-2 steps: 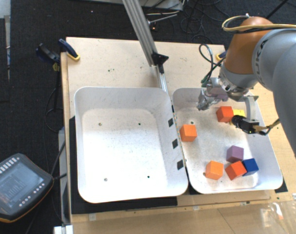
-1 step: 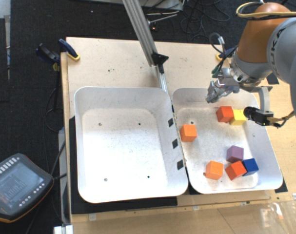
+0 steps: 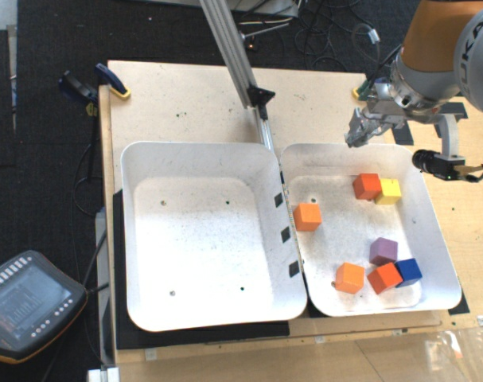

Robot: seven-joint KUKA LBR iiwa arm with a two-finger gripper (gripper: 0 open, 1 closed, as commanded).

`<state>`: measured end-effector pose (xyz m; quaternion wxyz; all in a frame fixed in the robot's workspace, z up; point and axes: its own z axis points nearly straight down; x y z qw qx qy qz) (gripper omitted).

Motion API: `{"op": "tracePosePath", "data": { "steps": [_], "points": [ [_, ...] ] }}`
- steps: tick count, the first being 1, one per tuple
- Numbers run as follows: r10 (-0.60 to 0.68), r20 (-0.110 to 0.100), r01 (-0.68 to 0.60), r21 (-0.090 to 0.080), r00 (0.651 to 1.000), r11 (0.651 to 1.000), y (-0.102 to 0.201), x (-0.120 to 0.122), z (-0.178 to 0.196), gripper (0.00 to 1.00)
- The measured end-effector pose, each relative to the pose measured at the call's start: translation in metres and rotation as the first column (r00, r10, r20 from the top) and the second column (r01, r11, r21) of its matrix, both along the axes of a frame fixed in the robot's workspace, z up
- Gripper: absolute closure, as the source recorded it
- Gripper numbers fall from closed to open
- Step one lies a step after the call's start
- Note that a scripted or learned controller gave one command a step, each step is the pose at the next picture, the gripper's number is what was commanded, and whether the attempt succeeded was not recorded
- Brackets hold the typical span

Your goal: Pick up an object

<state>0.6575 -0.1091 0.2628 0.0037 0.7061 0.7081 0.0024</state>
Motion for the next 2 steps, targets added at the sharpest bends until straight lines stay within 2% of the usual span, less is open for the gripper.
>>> {"op": "tracePosePath", "data": {
  "steps": [1,2],
  "points": [
    [0.0,-0.002,0.0,0.0,1.0,1.0,0.0,0.001,0.035,1.0],
    [0.004,-0.01,-0.004,0.003,1.0,1.0,0.051,-0.018,0.033,1.0]
  ]
}}
